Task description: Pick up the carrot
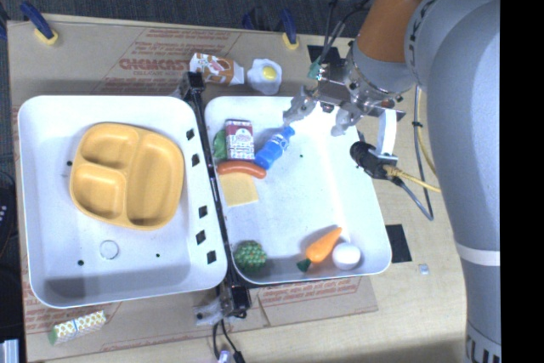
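Note:
The carrot (pixel 323 245), orange with a small green top, lies near the front edge of the right bin (pixel 293 221), touching a white egg (pixel 346 256). My gripper (pixel 321 113) hangs over the far right corner of that bin, well away from the carrot. Its two grey fingers (pixel 299 107) stand spread apart with nothing between them. The grey arm with its orange band reaches in from the upper right.
In the right bin lie a red can (pixel 239 138), a blue bottle (pixel 274 147), a sausage (pixel 241 170), a cheese slice (pixel 240 190) and a green broccoli (pixel 250 255). The left bin (pixel 51 259) holds a yellow divided plate (pixel 127 175). Small items sit on the cardboard behind the bins.

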You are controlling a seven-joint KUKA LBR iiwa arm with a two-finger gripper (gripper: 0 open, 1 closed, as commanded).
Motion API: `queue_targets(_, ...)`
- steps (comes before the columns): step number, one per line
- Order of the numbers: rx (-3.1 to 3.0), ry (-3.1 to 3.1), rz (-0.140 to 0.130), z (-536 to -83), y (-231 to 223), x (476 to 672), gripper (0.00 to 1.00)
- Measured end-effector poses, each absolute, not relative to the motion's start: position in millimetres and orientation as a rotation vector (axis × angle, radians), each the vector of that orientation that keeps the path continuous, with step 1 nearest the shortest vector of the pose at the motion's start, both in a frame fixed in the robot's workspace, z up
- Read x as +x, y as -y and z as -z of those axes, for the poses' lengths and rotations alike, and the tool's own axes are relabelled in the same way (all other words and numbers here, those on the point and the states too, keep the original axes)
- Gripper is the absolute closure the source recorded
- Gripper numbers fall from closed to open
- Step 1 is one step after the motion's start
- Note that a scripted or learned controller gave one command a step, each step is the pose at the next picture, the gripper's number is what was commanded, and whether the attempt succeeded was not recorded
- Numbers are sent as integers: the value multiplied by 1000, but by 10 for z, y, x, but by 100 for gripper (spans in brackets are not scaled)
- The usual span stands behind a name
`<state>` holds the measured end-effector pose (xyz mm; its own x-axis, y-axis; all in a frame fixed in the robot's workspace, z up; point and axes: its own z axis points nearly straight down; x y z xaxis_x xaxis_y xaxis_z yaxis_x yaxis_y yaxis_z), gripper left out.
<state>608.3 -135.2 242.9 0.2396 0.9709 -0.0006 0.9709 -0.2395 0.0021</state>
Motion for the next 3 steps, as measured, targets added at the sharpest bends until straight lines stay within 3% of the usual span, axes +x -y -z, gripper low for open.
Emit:
queue_targets(1,2230,-2220,5,-1283,1477,5467,0)
queue_targets(2,1739,-2623,2,-1360,1169,4867,0)
queue_targets(3,1688,-2655,2,-911,1484,4756,0)
